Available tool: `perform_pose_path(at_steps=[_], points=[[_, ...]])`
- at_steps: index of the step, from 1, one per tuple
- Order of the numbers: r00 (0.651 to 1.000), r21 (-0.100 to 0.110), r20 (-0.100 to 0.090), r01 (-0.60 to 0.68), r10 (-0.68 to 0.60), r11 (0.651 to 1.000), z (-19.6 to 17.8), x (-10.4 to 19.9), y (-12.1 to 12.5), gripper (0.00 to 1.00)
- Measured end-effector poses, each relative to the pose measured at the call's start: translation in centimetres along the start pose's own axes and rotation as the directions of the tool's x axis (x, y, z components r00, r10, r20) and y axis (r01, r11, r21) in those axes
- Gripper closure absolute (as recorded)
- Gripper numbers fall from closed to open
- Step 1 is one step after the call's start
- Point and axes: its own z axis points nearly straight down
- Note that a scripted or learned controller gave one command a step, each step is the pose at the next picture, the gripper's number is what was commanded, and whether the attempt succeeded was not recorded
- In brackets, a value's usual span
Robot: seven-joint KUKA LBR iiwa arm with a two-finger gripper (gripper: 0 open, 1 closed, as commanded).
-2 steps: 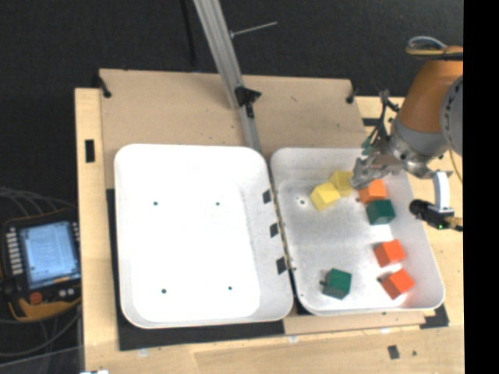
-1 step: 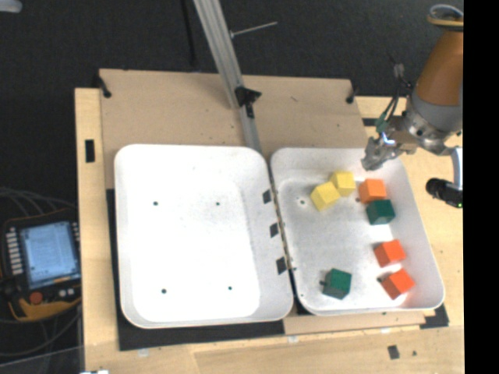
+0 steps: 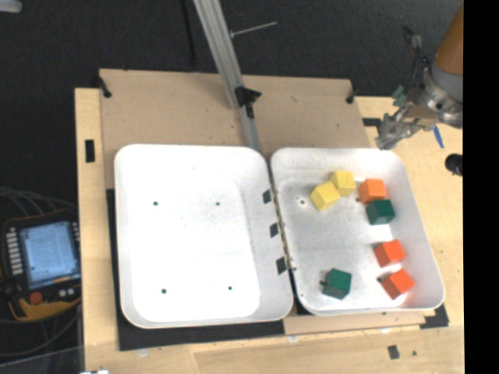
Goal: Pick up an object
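The right bin [image 3: 306, 170] holds several small blocks. Two yellow blocks [image 3: 325, 196] [image 3: 343, 181] touch near its far middle, with an orange block [image 3: 373, 189] and a dark green block [image 3: 380, 211] just to their right. Two more orange blocks [image 3: 389, 252] [image 3: 398, 283] lie along the right wall, and a second green block [image 3: 337, 283] sits near the front. My gripper [image 3: 387, 135] hangs beyond the bin's far right corner, over the bare bench, away from every block and with nothing seen in it.
The left bin [image 3: 125, 209] lies beside the right one, their walls touching in the middle. A slanted metal pole [image 3: 222, 53] rises from behind the bins. A handheld screen unit [image 3: 43, 255] rests off the bench at the left.
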Motion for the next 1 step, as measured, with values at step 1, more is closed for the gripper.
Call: perform_pose_path(at_steps=[1], points=[[1.000,0.004,-0.002,0.003,-0.003,1.000,-2.69,-0.07,0.12,1.00]])
